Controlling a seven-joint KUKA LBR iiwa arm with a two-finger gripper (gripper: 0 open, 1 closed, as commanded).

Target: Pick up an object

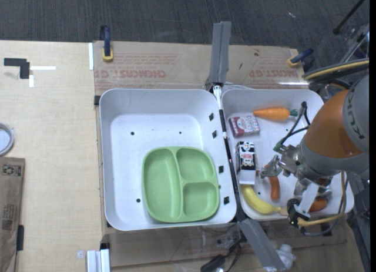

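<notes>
- As far as we can judge, the pick is under way and not done: nothing is lifted clear, and every object we see lies on a bin floor.
- We see 2 white bins on the counter [53, 147]. The left bin [117, 118] holds a green divided plate [181, 184] with 3 compartments.
- The right bin [264, 97] holds the candidates: a carrot [272, 113] near the far wall, a small red-and-white box [243, 125] just beside it, a black-and-white carton [246, 160] near the dividing wall, a banana [258, 201] at the near edge, and a small orange-red piece [274, 188] between banana and arm.
- The arm [335, 133] reaches in from the right, its wrist low over the near right part of that bin.
- The claw [276, 168] sits just above the orange-red piece, apparently close to it; we cannot tell whether they touch.
- We cannot tell how the claw stands, since the wrist hardware crowds it, and nothing is visibly gripped.
- Another orange object [318, 204] lies partly under the wrist near the bin's near right corner; what it is we cannot say.
- What remains, in our judgement: settle on 1 object, most likely the orange-red piece, grip it and raise it off the floor.
</notes>
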